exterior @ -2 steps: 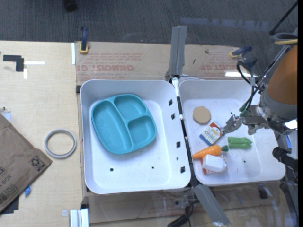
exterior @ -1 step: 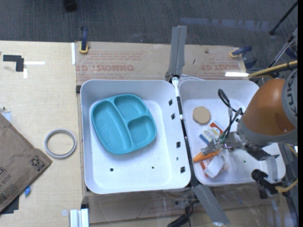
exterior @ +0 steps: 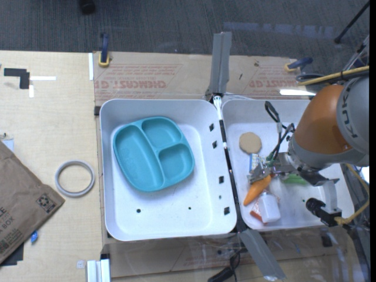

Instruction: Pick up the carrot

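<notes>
Currently the claw point(exterior: 262, 172) is low over the right bin point(exterior: 294, 217), toward that bin's left wall, roughly mid-depth. Its tip is right at the upper end of the carrot point(exterior: 256, 190). Can't tell how far open it is or whether it has any hold on the carrot: wrist and cabling clutter that spot.

Carrot: orange, lies tilted in the right bin, near the left wall, thick end up toward the claw, thin end pointing to the bin's front-left corner. It looks to be resting on the bin floor.

Other stuff in the right bin:
- round tan disc point(exterior: 250, 142), further back along the left wall, apart from the carrot
- small white block point(exterior: 269, 210) just in front of the carrot, near the front edge, with an orange-red bit at its left side
- green item point(exterior: 294, 179) partly under the arm, too hidden to identify

Arm point(exterior: 326, 128) comes in from the right edge, orange band over the right bin's back-right part.

Left bin point(exterior: 111, 175): blue three-compartment plate point(exterior: 154, 153), sits toward the back-left, tilted.

On the surface point(exterior: 47, 116), left of the bins: tape ring point(exterior: 74, 177), and a brown cardboard piece point(exterior: 20, 207) at the front-left edge.
</notes>
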`<act>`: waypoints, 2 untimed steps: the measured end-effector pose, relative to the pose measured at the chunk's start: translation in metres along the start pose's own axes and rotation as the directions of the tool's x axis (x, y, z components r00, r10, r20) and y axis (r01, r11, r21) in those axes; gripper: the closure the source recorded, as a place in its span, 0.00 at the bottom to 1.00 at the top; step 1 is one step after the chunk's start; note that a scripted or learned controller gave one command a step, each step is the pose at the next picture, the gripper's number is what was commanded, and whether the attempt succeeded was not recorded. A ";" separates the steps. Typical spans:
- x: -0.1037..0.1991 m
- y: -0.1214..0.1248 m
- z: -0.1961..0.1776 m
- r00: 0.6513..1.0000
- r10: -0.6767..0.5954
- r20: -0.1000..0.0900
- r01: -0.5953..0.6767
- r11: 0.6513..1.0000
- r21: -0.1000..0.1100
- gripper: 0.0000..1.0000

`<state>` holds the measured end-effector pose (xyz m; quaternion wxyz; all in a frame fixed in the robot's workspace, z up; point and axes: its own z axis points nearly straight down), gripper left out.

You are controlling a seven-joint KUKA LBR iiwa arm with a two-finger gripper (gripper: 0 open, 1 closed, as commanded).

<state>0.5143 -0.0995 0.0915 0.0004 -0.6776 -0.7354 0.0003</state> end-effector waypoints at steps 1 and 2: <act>-0.001 0.000 -0.009 1.000 0.004 0.000 -0.004 1.000 0.001 1.00; 0.052 0.029 -0.099 0.993 0.114 0.002 -0.114 0.993 0.002 1.00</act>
